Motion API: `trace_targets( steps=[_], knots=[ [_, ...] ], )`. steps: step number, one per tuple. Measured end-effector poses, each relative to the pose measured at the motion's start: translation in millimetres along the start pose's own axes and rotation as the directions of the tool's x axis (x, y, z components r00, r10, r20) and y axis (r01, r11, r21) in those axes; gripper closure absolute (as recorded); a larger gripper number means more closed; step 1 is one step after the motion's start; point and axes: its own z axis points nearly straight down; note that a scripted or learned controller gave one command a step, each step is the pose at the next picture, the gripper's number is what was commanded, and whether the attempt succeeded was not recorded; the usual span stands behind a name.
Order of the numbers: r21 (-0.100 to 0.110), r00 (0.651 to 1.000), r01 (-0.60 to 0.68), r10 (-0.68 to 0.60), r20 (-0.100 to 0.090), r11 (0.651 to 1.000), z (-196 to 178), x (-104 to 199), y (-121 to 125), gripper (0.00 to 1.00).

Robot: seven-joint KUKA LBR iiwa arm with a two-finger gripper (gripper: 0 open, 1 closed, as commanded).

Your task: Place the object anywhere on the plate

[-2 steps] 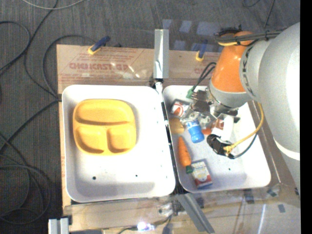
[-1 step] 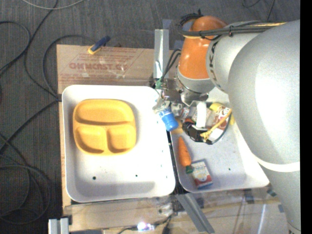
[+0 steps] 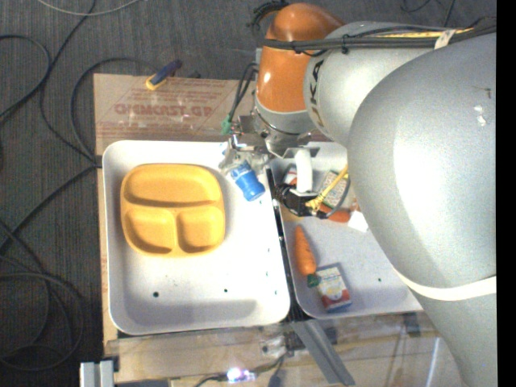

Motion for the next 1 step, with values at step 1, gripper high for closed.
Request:
trace_targets(
  steps=[1],
  knots=[
    [0.0, 0.997, 0.078, -0.078, 0.0, 0.997, 6.6, 90.9, 23.2, 1.0]
  ],
)
